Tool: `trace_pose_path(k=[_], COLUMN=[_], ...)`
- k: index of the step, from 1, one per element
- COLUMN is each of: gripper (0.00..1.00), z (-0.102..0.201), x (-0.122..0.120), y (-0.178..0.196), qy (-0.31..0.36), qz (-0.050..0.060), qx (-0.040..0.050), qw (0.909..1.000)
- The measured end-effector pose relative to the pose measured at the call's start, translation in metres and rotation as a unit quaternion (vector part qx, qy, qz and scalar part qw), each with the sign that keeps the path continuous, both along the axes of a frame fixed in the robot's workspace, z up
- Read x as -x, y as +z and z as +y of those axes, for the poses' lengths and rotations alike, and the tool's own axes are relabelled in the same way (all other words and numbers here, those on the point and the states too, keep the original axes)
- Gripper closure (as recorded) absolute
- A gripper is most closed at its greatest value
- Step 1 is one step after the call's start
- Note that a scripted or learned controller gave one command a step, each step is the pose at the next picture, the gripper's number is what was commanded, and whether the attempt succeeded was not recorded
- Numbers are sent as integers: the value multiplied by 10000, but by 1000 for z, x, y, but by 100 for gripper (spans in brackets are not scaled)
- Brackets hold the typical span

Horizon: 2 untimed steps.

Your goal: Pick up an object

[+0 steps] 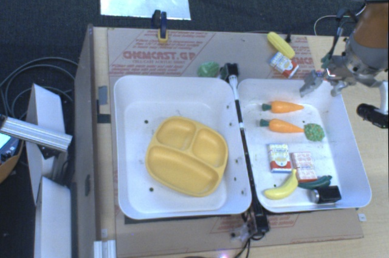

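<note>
- Camera view: we note the gripper (323, 84) with fingers apart, empty, above the right bin's (349, 129) far rim.
- Nearest carrot (285, 107) lies inside; approach step, next descend onto it.

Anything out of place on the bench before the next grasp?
Yes. A yellow toy, a small red-and-white carton and a green toy lie on the cardboard behind the bins, outside both. The end effector hovers at the right bin's far rim.
</note>
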<state>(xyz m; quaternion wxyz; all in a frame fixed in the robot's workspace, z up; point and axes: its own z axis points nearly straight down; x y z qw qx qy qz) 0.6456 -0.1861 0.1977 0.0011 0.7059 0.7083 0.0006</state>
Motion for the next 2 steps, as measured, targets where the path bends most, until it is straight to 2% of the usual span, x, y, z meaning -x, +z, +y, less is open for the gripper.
trace_pose_path(k=[1,2], gripper=[0,0], z=[45,60], x=[44,-3], y=[-92,-113], qy=[-3,20], qz=[30,-15], qx=[-29,0], qw=[10000,10000])
